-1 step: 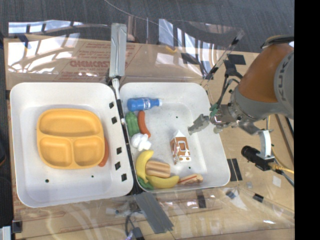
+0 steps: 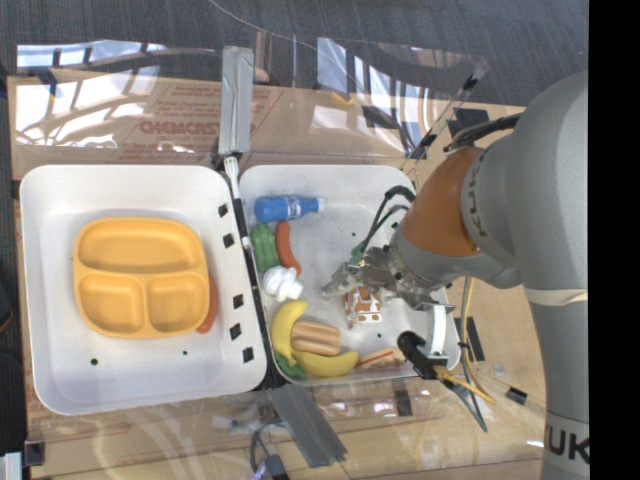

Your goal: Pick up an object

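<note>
Several toys lie in the right bin (image 2: 330,180), and any one of them could be the pick. Closest to the gripper (image 2: 362,293) is a small brown and white thing (image 2: 364,311). It sits on the bin floor right under the gripper, and I cannot tell what it is. It is too blurry to say if the thing is between the fingers or just below them, and I cannot tell if they are spread or pressed together.

Next to it, toward the left, are a hot dog bun (image 2: 315,338) lying on a yellow banana (image 2: 320,358), a white puff (image 2: 282,284), a green pepper (image 2: 263,245), an orange carrot (image 2: 287,246) and a blue bottle (image 2: 285,209).

I think the grab could go wrong in a few ways. The small thing could slip out if only a corner gets pinched. It could also get pushed to the side. The bun and banana are near, so they could get bumped.

A yellow tray (image 2: 140,276) sits in the left bin (image 2: 45,268), well apart from the arm (image 2: 480,218).
</note>
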`<action>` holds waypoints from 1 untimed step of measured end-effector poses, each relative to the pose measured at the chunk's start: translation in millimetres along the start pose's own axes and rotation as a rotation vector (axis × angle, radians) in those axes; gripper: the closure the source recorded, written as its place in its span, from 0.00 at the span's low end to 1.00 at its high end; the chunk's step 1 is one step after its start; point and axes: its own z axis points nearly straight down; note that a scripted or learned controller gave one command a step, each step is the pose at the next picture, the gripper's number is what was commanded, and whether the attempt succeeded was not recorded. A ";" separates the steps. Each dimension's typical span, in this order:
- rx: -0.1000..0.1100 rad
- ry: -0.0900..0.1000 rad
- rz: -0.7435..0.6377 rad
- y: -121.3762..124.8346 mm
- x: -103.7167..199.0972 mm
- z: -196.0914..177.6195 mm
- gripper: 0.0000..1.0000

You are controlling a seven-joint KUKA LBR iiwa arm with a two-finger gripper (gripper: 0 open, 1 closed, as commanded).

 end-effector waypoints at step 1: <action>0.000 0.000 -0.003 0.4 -0.3 -9.9 1.00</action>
